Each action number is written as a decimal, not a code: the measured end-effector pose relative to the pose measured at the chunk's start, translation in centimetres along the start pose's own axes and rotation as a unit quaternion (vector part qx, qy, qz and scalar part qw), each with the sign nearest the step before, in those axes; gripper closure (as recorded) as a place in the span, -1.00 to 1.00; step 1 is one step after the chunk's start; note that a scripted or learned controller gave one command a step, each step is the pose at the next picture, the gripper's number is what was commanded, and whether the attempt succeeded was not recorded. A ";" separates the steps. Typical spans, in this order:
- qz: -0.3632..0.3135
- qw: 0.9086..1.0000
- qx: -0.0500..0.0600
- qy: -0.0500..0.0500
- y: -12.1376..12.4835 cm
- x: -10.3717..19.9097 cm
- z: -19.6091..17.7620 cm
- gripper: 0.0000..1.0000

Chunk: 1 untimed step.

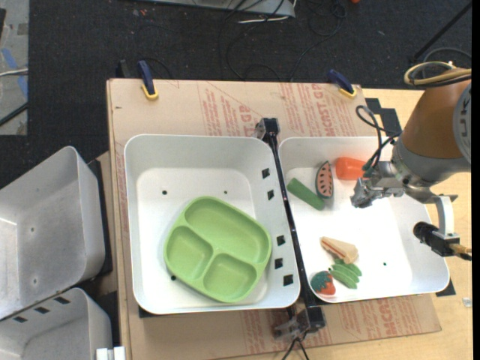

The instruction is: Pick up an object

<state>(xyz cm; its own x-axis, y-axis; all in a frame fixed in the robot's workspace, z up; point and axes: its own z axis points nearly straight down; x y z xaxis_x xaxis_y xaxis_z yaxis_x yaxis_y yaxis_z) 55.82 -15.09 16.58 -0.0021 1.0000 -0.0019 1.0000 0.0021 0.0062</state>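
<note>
Evidently the gripper [365,194] was lowered into the right bin [420,276] to reach a toy; whether it was spread or closed could not be told. An orange piece [347,168] lay just beside it, the watermelon slice [325,178] a little further off.

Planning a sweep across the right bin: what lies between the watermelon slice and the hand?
In the camera view, the orange piece lies between the watermelon slice and the hand, toward the bin's far wall.

Green plate [217,250]; perhaps orange carrot [349,168]
</note>
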 end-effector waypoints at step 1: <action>0.000 1.000 0.000 0.000 -0.5 0.1 -4.5 1.00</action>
<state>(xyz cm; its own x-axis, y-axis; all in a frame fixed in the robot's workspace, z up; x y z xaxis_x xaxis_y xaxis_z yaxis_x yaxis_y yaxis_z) 55.32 -14.96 21.07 -0.0027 1.0000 -0.0020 1.0000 0.0027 0.0056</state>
